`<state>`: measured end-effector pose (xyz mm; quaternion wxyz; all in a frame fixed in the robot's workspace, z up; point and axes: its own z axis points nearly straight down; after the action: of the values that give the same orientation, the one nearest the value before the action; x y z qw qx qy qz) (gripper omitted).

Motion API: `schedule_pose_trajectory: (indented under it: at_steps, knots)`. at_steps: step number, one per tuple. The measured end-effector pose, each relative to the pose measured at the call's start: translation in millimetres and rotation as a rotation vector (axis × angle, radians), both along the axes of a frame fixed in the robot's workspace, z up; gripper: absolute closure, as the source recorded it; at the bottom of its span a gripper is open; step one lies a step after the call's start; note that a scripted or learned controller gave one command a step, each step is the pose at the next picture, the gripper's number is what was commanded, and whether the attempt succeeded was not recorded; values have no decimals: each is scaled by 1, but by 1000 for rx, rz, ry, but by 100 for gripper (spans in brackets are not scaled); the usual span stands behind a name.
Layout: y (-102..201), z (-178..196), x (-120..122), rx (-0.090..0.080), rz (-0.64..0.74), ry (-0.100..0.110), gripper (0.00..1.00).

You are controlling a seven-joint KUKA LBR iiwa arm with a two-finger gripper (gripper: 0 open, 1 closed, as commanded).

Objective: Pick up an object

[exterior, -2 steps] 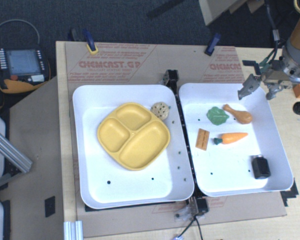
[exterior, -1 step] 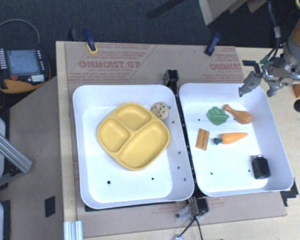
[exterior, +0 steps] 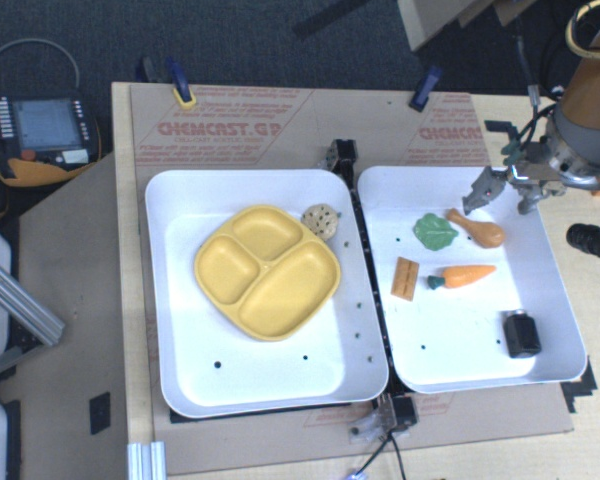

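While open, end effector [exterior: 502, 195] above drumstick [exterior: 477, 230]

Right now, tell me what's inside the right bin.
The right bin holds a green leaf, a drumstick, a carrot, a brown block and a black object. The gripper covers part of its far corner.

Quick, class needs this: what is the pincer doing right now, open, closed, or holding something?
Pincer: open, holding nothing, poised above the right bin near the drumstick.
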<state>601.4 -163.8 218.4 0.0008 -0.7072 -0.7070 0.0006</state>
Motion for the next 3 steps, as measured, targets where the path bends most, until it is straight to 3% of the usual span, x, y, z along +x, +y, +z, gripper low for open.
schedule_pose_trajectory:
  at_steps: [2,3]
  knots:
    - [2,-106,-1,0,0,0,0]
    - [2,-95,-1,-1,-1,-2,100]
